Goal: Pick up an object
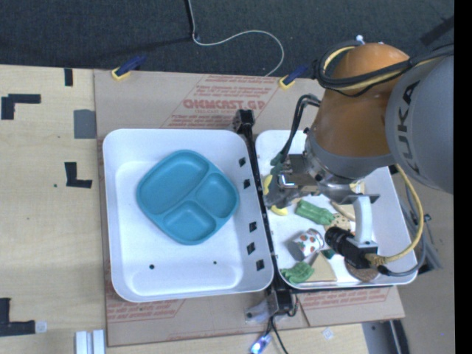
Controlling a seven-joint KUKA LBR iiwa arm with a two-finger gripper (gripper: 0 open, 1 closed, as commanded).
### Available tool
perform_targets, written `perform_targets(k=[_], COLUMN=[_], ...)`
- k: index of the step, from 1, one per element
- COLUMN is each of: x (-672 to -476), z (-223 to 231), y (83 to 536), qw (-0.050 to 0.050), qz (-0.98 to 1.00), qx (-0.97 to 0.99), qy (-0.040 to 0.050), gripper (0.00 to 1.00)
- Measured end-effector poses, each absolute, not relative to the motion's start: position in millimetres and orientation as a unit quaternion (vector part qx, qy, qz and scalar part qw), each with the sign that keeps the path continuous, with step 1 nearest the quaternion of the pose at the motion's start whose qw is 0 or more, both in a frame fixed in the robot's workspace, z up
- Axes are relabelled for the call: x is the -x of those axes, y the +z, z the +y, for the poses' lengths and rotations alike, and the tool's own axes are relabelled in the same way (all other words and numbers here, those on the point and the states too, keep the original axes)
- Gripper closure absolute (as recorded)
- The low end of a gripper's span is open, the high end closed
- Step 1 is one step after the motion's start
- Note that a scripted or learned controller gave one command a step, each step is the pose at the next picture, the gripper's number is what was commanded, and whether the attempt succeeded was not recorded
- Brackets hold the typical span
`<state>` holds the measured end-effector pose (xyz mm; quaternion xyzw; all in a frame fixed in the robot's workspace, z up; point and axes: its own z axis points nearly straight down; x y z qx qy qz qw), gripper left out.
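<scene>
Gripper: my gripper [284, 186] hangs low over the left part of the right bin [391, 198], right of centre in the frame. My own wrist hides it from above, so I cannot tell how far open it is, nor whether it has anything.
Just below it: a small yellow piece [279, 211] lies at the gripper's lower edge; whether they touch is unclear.
Lower right of it: a green block [316, 213] lies tilted on the bin floor, near the gripper.
Further down: a grey, white and red lump [306, 243] sits below the green block.
Bottom rim: a green leafy thing [299, 273] lies by the bin's lower wall.
In the way: the divider wall between the bins runs just left of the gripper.
Far left: a blue divided plate [188, 195] lies flat in the left bin [125, 161], well apart from me.
</scene>
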<state>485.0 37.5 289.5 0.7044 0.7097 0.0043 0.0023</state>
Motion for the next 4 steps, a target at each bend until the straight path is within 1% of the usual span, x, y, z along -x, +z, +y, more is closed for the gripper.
perform_targets(k=[1, 2, 3, 4], x=[-484.9, -482.6, -483.5, -483.2], z=[37.6, 62.9, 61.8, 91.9], y=[466.0, 367.6, 382.6, 364.6], qw=[0.006, -0.003, 0.000, -0.001], qz=[0.708, 0.708, 0.708, 0.708], qx=[-0.706, -0.706, -0.706, -0.706], qy=[0.0073, -0.0045, -0.0017, -0.0017], gripper=[1.00, 1.00, 1.00, 1.00])
